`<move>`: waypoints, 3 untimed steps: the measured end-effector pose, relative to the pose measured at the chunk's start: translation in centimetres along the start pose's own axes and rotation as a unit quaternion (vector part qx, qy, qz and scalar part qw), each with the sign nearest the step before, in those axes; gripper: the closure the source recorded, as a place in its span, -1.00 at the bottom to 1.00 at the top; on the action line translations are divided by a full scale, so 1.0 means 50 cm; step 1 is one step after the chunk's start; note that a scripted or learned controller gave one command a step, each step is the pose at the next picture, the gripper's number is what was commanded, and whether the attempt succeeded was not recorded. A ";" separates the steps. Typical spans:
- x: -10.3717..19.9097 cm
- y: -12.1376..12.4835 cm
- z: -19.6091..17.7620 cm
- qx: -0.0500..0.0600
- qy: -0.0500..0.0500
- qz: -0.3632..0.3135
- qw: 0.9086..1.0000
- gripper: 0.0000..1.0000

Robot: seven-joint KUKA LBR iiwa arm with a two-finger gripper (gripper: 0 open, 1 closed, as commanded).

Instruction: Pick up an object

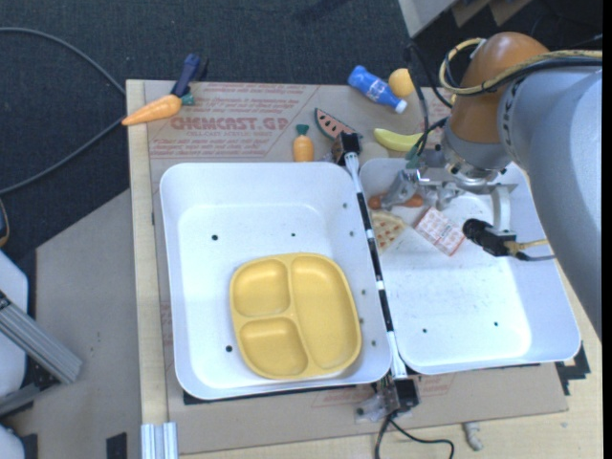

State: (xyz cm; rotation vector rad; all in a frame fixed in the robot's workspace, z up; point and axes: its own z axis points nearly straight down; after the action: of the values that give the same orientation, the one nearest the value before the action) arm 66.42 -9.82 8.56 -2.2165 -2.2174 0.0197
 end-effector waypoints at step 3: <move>-0.072 -0.153 0.005 -0.006 0.002 0.001 1.000 -1.00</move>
State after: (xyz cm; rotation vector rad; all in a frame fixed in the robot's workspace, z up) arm 58.75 -13.41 8.45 -2.2219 -2.2197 0.0016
